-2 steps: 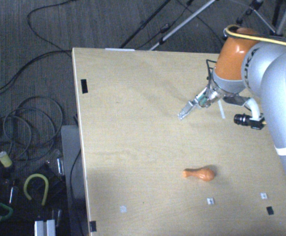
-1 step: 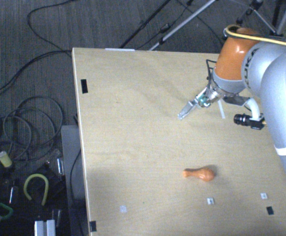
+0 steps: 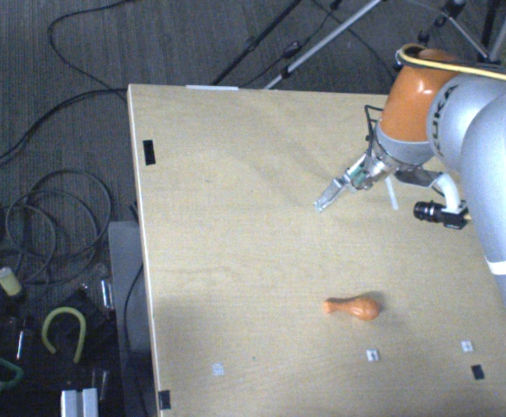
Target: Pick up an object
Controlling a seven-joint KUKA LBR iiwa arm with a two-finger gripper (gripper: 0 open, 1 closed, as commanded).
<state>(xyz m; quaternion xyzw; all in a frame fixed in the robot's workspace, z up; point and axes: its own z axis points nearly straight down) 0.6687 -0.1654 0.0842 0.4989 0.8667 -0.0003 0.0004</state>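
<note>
An orange, pear-shaped object (image 3: pixel 355 307) lies on its side on the tan bench top (image 3: pixel 236 233), toward the lower right, with its narrow end pointing left. My gripper (image 3: pixel 357 204) hangs off the orange-banded wrist (image 3: pixel 414 102) at the upper right, well above the object in the picture and apart from it. One long translucent finger (image 3: pixel 336 191) slants down to the left, and a short white finger (image 3: pixel 392 198) shows to its right. The gripper is open, with nothing between the fingers.
Small black and white markers (image 3: pixel 372 354) dot the bench near its lower edge, and a black tag (image 3: pixel 149 152) sits by the left edge. Cables and tools (image 3: pixel 57 328) lie on the floor to the left. Stand legs (image 3: pixel 340 24) cross behind the bench.
</note>
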